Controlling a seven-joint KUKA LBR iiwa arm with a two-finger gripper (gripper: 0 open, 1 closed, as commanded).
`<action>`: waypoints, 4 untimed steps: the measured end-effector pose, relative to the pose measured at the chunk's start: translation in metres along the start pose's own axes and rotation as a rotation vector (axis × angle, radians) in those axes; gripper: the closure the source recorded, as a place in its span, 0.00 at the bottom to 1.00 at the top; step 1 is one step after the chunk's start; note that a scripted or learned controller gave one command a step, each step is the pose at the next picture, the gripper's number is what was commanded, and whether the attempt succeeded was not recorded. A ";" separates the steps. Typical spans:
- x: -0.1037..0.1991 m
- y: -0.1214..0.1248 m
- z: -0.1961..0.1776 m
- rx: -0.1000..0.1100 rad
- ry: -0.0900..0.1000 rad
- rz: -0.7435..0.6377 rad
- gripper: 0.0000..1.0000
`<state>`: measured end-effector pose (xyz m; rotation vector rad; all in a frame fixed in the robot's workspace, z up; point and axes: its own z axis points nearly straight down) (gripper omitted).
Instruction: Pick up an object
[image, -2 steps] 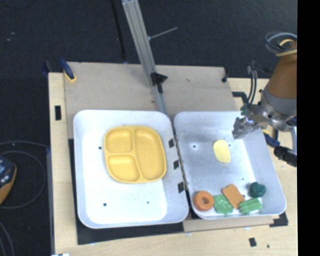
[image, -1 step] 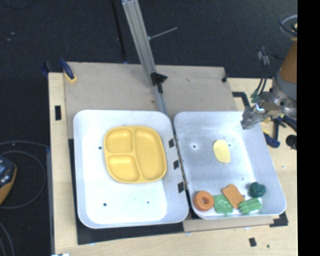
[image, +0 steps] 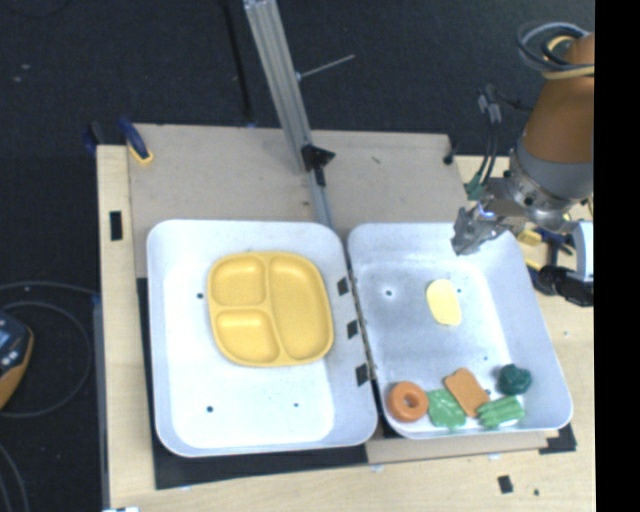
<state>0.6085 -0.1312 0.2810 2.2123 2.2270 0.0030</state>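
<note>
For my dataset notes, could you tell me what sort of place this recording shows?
Probably a robotics lab's grasping test bench: two shallow white plastic bins side by side, small toy-like objects such as an orange ring, and a grey arm's gripper over the right bin.

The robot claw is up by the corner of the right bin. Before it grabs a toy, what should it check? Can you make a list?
1. Gripper carries nothing: ok, nothing seen in it.
2. Fingers open enough to grab: cannot tell, too small and dark.
3. Gripper is above a toy: not ok, it hangs at the right bin's far edge, apart from every toy.
4. An easy toy stands alone: ok, the pale yellow piece lies by itself mid-bin.
5. Other toys have room around them: not ok, the orange ring, orange block and green pieces crowd the near edge.
</note>
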 end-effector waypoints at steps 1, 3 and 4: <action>0.047 -0.003 -0.004 0.002 0.001 0.000 1.00; 0.148 -0.017 0.026 0.004 0.001 0.000 1.00; 0.207 -0.012 0.036 0.002 0.001 -0.001 1.00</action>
